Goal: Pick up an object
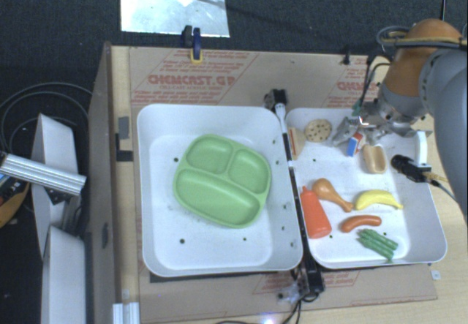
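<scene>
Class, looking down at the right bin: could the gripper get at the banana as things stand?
Probably yes. The banana lies uncovered in the right bin, apart from the sausage beside it, and the gripper hangs over the same bin.

"CHEMCAST GP" in red print, repeated across brown board point(219, 74) under bins.

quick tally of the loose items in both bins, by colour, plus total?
Green: 2 - divided tray, green beans
Orange/red: 3 - bottle, drumstick, sausage
Yellow: 1 - banana
Tan: 3 - cookie, bread roll, wafer
Total: 9
</scene>
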{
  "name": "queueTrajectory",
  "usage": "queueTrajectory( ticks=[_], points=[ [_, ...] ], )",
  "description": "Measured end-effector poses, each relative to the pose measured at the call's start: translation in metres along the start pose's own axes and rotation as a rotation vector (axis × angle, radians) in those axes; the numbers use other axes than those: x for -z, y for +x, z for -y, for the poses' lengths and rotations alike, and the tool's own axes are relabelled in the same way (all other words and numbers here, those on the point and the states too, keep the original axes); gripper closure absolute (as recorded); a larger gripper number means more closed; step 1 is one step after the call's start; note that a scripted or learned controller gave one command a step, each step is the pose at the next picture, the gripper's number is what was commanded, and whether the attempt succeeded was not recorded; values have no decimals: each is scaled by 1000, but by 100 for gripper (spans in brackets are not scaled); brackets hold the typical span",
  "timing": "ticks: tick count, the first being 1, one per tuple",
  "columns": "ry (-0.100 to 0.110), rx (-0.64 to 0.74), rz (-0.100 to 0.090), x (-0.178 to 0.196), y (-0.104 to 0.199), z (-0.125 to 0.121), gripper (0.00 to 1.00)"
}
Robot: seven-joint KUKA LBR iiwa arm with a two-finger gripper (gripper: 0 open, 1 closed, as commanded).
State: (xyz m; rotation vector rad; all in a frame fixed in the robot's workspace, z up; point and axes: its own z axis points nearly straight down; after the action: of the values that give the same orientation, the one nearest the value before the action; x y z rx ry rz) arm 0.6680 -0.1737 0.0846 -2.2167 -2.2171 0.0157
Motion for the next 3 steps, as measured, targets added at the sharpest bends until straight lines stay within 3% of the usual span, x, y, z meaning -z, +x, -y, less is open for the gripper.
queueTrajectory(
  ticks=[1,2,3],
  points=[
    [-19,5,0,12,3,-2,100],
    [-18,5,0,12,3,-2,0],
    [-10,0,-2,-1,-5,35,0]
  ],
)
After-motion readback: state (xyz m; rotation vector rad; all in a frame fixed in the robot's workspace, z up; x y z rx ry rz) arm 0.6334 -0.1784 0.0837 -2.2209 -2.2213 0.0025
